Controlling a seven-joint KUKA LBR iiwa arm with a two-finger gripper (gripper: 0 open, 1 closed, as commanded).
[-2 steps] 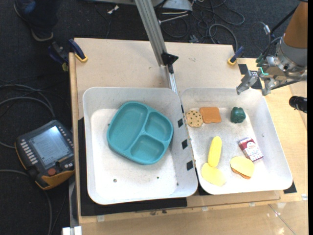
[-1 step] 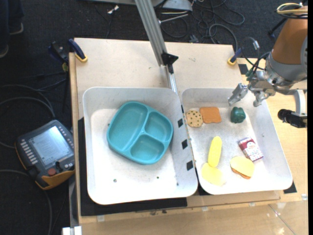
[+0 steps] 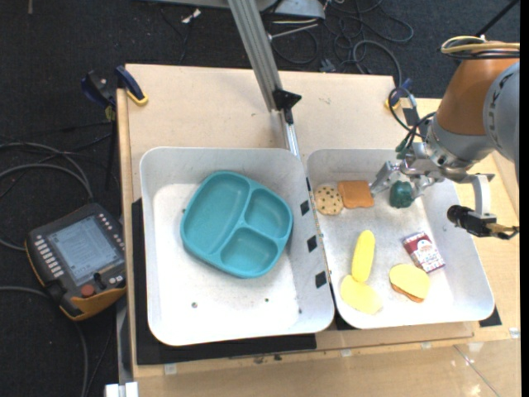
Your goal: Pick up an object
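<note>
The table (image 3: 248, 106) was viewed from one fixed camera set above it, tilted downward at a slant. Both bins were taken in whole from a moderate distance, with floor seen beyond the far and left edges.

The arm (image 3: 483, 98) is cut off by the right edge, so everything beyond its orange band is lost. Just beside the toast slice (image 3: 356, 194), the gripper (image 3: 402, 180) is seen over a small dark green object (image 3: 401, 194), whose upper part is covered and whose kind cannot be made out. The print on the red packet (image 3: 422, 251), well below that toast slice, is too small to be read.
</note>
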